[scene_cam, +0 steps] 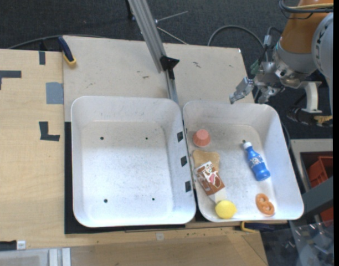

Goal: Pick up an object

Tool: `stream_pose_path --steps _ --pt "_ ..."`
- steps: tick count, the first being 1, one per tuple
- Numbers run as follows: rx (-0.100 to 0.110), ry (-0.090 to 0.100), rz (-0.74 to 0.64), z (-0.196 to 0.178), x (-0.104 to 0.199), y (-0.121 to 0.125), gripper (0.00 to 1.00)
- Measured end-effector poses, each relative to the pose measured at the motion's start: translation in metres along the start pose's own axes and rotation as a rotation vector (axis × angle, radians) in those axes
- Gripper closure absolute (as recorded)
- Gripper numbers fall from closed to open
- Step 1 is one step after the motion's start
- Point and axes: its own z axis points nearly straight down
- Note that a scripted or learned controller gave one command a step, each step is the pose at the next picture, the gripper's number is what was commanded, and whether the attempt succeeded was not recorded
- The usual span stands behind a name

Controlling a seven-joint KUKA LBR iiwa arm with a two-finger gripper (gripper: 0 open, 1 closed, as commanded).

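Even, diffuse overhead light falls across the scene, with only faint, soft shadows. The two white bins [125, 159] are the brightest areas, nearly washed out, while the dark floor [225, 10] loses detail. Resolution is low, so edges look soft and slightly grainy throughout.

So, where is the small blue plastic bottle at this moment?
The small blue plastic bottle lies in the right white bin, near its right wall, above the orange pretzel-shaped toy in the camera view.

Right bin [280, 132] holds bottle [256, 162], cup [201, 138], packet [209, 177], ball [225, 209], pretzel [264, 204].
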Motion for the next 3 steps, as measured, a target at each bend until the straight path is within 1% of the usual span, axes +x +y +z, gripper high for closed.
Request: stream_pose_path --steps 1,2,3 --pt "0.000 0.000 0.000 0.000 0.000 0.000 0.00" --pt "0.005 0.000 0.001 0.056 -0.001 -0.011 0.00" --pt "0.005 0.000 0.001 0.102 -0.005 -0.017 0.00"
